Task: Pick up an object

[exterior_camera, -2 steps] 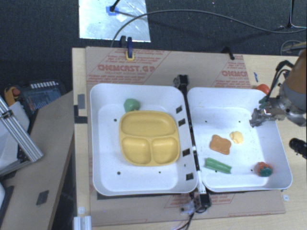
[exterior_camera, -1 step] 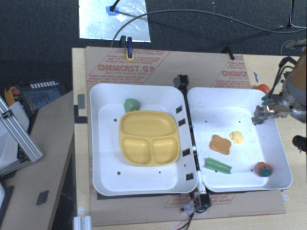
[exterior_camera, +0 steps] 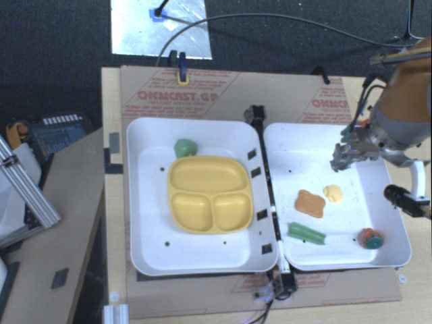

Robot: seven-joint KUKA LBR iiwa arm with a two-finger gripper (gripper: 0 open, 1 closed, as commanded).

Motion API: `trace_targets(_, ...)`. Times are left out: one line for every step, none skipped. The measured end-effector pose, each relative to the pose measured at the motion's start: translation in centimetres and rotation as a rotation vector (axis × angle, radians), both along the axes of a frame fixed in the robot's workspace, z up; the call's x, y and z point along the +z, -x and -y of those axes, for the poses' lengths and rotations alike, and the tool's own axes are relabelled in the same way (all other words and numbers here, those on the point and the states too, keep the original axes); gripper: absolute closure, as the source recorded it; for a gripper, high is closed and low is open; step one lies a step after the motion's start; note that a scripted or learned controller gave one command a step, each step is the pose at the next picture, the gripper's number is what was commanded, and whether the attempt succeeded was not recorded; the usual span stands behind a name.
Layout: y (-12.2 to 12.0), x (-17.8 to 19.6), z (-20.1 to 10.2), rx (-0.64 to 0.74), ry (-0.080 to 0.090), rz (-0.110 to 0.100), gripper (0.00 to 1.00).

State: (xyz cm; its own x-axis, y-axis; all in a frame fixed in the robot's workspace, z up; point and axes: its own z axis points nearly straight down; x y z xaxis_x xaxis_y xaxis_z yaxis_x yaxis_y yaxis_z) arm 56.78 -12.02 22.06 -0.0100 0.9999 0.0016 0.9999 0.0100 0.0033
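Hovering gripper (exterior_camera: 345, 155), finger state unclear | smooth yellow compartment tray (exterior_camera: 208, 193) | flat orange piece (exterior_camera: 310, 203)

Arm (exterior_camera: 405, 106) cut off by the right edge above the right bin (exterior_camera: 391, 194), end effector (exterior_camera: 344, 155) too small and blurred for us to read its fingers, green piece (exterior_camera: 185, 147) partly tucked behind the yellow tray (exterior_camera: 208, 193)
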Motion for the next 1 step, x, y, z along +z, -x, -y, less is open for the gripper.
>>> trace_targets(0.08, 0.35, -4.4, -0.001, 0.0, -0.001, 1.0)
